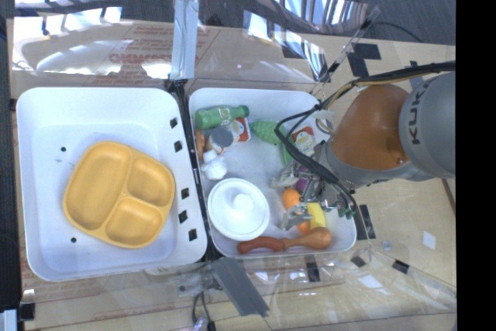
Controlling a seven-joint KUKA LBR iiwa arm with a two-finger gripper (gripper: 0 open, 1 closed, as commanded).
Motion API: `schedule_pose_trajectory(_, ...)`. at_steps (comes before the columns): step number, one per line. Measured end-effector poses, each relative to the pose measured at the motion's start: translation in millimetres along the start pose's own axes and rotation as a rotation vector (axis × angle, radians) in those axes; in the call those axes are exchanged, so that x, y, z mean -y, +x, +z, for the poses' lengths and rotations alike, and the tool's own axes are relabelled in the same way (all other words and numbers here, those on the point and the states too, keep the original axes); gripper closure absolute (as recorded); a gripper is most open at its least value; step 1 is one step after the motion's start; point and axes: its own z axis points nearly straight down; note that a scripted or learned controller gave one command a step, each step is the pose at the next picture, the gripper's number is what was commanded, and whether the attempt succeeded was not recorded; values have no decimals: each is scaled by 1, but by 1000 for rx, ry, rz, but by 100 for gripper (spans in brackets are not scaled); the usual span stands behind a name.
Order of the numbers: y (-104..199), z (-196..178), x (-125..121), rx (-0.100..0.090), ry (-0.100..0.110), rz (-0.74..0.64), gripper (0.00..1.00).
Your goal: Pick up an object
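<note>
The gripper hangs low over the right bin, above a small orange piece and a yellow one that touch near the front right corner; whether the jaws are apart or together I cannot tell (wrist and cables hide them); both look like light, stiff, smooth plastic toys, likely slippery, best pinched across the orange piece's middle
</note>
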Motion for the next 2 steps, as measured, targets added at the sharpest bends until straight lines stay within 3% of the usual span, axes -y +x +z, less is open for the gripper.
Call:
schedule_pose_trajectory(1,23,-1,-23,8,2,10,0)
schedule_pose_trajectory(2,21,-10,-23,9,5,4,100)
